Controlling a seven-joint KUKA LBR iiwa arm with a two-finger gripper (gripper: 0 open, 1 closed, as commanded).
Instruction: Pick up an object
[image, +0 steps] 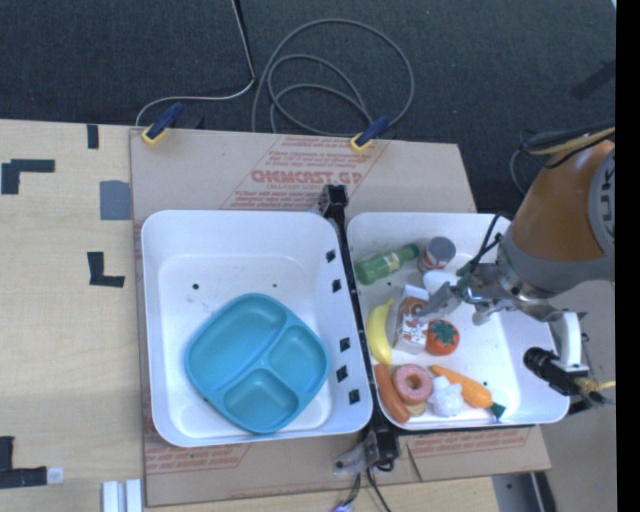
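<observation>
Several toy foods are lying in the right bin, and we are seeing our hand hanging low among them, reaching in from the right. Its tips are sitting just over a small packet, with a tomato just beside them. We cannot tell whether the hand is clenched or released, and nothing is showing clearly between its tips.

Around that spot, a banana is lying left of the packet, close to the bin's inner wall. A green bottle is resting on its side toward the far end, near a small can. Toward the near end, a pink donut is sitting beside a carrot, with a white lump between them and a sausage touching the donut's left side.

Our arm, with its orange band, is crossing over the right rim of that bin.

Further left, the left bin is holding a blue divided tray, lying flat and turned at an angle. Both bins are sitting on cardboard spread over the counter, and two clips are pinching the cardboard's far edge.
</observation>
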